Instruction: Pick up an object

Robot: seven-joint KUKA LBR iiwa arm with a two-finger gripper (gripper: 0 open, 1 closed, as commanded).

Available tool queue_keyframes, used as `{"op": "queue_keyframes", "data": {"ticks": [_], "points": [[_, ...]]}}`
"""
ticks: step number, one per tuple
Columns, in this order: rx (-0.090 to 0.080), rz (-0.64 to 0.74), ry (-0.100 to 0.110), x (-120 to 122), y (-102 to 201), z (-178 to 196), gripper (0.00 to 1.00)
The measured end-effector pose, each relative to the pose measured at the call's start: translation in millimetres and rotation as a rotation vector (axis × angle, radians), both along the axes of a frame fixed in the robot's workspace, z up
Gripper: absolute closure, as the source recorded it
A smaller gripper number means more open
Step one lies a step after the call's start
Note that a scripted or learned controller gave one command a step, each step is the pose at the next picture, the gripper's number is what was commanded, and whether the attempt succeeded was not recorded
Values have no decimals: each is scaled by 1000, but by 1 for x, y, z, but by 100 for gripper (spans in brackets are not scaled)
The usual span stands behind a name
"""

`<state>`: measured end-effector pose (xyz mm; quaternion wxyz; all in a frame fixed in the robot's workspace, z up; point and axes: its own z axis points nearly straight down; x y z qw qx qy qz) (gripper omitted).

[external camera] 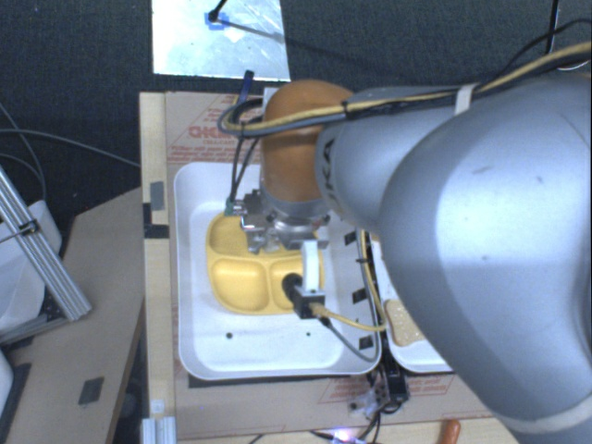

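A yellow divided tray (pixel 242 276) lies in the left white bin (pixel 199 340), toward its middle. The gripper (pixel 277 239) hangs straight down over the tray's upper right part, its body covering that part of the tray. The arm's orange band and grey wrist hide the fingers from above. A tan, speckled object (pixel 400 322) shows in the right bin, mostly covered by the arm.
The big grey arm fills the right side and covers most of the right bin (pixel 421 363). Cables run down from the wrist across the left bin's right edge. A shiny foil sheet (pixel 220 24) lies beyond the bins at the top. Metal framing stands at far left.
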<state>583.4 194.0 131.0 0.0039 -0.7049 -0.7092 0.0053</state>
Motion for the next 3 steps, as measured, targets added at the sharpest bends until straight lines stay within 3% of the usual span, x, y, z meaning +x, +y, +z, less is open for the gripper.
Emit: {"op": "queue_keyframes", "data": {"ticks": [1,2,3], "points": [[12,5,-25,-86,34,186,100],[6,0,-18,-97,41,230,100],[-2,-7,-7,-51,39,110,100]]}}
